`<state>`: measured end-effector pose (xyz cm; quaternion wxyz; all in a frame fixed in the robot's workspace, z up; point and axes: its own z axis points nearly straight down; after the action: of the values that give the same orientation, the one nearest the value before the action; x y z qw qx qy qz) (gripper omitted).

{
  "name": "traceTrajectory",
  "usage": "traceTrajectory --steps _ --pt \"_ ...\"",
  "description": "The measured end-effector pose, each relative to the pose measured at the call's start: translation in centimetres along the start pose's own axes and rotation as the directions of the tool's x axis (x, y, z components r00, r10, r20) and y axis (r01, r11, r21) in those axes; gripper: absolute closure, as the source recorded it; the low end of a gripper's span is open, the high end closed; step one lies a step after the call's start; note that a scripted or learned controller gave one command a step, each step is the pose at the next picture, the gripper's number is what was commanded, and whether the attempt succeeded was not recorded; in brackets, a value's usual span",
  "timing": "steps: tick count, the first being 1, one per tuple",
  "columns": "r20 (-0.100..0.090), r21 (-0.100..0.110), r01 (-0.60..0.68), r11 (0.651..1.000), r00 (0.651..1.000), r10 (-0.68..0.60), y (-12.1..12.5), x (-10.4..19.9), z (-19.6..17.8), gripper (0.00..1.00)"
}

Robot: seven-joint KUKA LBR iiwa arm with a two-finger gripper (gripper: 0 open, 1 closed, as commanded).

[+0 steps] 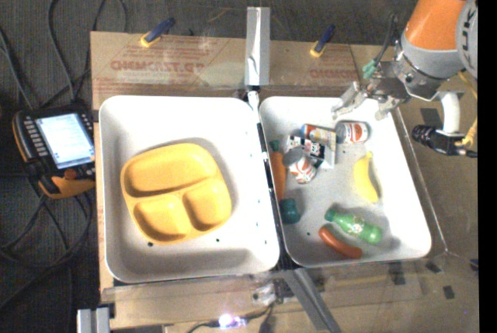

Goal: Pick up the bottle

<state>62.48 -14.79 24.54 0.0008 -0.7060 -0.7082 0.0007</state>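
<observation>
Currently my gripper [353, 100] hovers spread, holding nothing, at the right bin's [415, 192] twelve o'clock rim; next, travel toward six o'clock onto the green bottle [355, 225].

A green bottle [355, 226] lies in the right bin [415, 192] beside a hot dog [339, 242]. The gripper [349, 102] hovers open near the bin's far edge, holding nothing.

Arm [449, 9]: big rounded orange band above a grey wrist section, white housing at the side. Gripper [359, 100]: thin pale metal fingers, small green part on its mount.
</observation>
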Motion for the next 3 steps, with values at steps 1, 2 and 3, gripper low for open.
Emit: traceTrajectory --steps 1,2,3 --pt "-0.001 0.001 0.187 0.982 0.982 -0.187 -6.1 -2.9 11.4 0.00" --pt "0.000 -0.006 -0.044 0.999 0.999 0.044 -11.3 -1.5 15.3 0.00" --pt "0.001 -0.005 -0.044 0.999 0.999 0.044 -11.3 -1.5 14.4 1.00"
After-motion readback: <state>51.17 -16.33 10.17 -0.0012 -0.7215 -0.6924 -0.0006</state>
